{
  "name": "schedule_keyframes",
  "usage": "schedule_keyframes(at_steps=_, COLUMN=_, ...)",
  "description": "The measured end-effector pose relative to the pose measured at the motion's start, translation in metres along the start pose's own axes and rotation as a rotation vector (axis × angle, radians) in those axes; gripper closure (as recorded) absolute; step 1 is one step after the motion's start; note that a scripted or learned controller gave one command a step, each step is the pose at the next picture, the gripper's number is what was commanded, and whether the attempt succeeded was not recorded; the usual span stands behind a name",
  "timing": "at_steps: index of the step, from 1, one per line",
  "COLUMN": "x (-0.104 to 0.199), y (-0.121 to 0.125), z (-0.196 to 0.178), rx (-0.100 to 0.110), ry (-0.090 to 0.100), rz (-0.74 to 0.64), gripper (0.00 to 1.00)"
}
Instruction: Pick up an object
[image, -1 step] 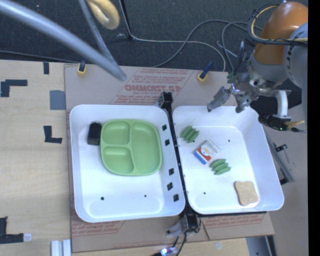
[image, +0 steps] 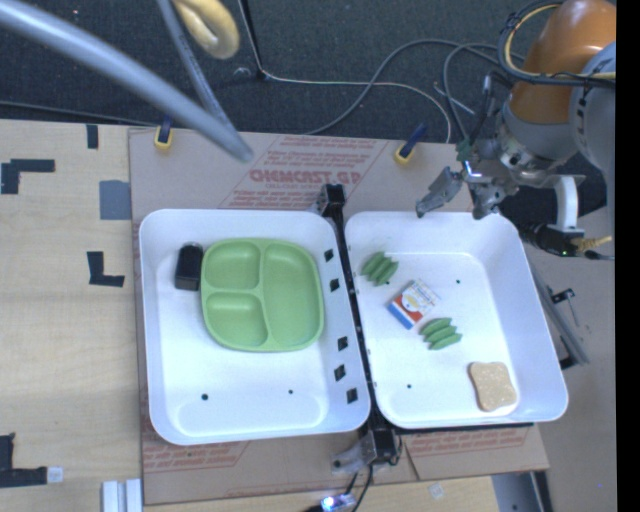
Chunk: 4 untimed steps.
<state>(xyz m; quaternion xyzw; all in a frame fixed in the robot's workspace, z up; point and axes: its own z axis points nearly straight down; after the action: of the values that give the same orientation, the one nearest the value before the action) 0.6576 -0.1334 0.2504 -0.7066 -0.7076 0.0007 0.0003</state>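
Note:
My gripper (image: 461, 200) hangs over the far edge of the right bin (image: 535, 300), its two fingers spread open with nothing between them. Inside that bin lie a green pea pod (image: 378, 267), a small red, white and blue box (image: 412, 304), a second green pod (image: 440, 333) and a tan slice of bread (image: 492, 386). All of these lie nearer the camera than the gripper. The left bin (image: 160, 330) holds a green divided plate (image: 263, 295) and a small black block (image: 188, 266).
A black clip row (image: 345, 300) runs between the two bins. Cables (image: 400, 70) trail across the dark area behind the bench. Yellow clamps (image: 405, 152) sit at the cardboard's far edge. A grey pole (image: 120, 65) crosses the upper left.

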Motion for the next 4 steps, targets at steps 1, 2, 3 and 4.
schedule_keyframes(at_steps=1, x=-0.005, y=-0.005, z=0.060, rx=0.002, ry=-0.001, rz=0.000, gripper=0.00)
schedule_keyframes(at_steps=2, x=-0.011, y=0.002, z=0.108, rx=0.000, ry=-0.001, rz=0.000, gripper=0.00)
schedule_keyframes(at_steps=3, x=-0.011, y=0.003, z=0.157, rx=-0.003, ry=-0.001, rz=0.000, gripper=0.00)
schedule_keyframes(at_steps=4, x=-0.010, y=0.004, z=0.145, rx=-0.006, ry=-0.002, rz=-0.002, gripper=1.00)
